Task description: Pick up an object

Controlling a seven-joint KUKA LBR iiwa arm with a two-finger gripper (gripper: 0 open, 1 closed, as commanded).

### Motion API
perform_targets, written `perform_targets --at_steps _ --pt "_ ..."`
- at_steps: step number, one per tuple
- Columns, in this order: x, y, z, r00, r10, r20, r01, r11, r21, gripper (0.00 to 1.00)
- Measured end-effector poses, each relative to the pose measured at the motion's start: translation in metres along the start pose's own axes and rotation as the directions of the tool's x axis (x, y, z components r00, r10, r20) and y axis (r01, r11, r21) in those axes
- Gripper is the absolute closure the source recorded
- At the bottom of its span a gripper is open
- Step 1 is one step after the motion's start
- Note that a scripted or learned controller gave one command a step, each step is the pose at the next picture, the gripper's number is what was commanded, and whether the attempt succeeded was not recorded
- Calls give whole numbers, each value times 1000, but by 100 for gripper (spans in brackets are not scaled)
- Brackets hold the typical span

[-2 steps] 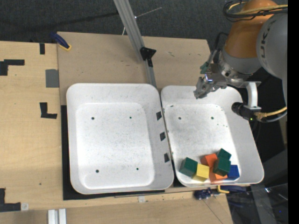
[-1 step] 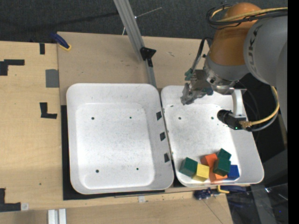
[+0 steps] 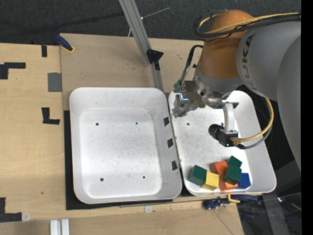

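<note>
Near edge first: right bin (image 3: 261, 146) holds a cluster of blocks in its near corner, all touching or overlapping. Count: two green blocks, one lower left (image 3: 197, 174), one darker at upper right (image 3: 234, 167); one yellow block (image 3: 212, 180); one blue block (image 3: 244, 180); orange blocks (image 3: 221, 169), looks like two pieces, one behind the yellow and one lower by the blue, hard to split for sure. Five or six blocks total. None lifted, all lying on the bin floor.

Left bin (image 3: 78, 146): one, bare white floor with a few small dark dots. Two bins in all, side by side on the tabletop (image 3: 29, 155), rims touching in the middle.

Farther back: pincer (image 3: 182, 104) sits low over the far left corner of the right bin, just beside the shared rim, well apart from the block cluster. Cannot tell if it is open or closed, too small and cluttered. Nothing seen gripped in it. A black cylindrical part (image 3: 219, 132) hangs off the wrist over the bin's middle. One grey arm (image 3: 274, 53) with orange band (image 3: 225, 48) reaches in from the right. A metal pole (image 3: 139, 28) slants over the far tabletop.
</note>
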State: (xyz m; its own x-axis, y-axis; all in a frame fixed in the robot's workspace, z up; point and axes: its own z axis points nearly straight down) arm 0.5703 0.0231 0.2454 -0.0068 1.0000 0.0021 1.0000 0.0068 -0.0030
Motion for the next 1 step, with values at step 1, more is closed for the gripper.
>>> perform_targets --at_steps 1 --pt "53 -14 15 1000 0 1 0 1000 1 100"
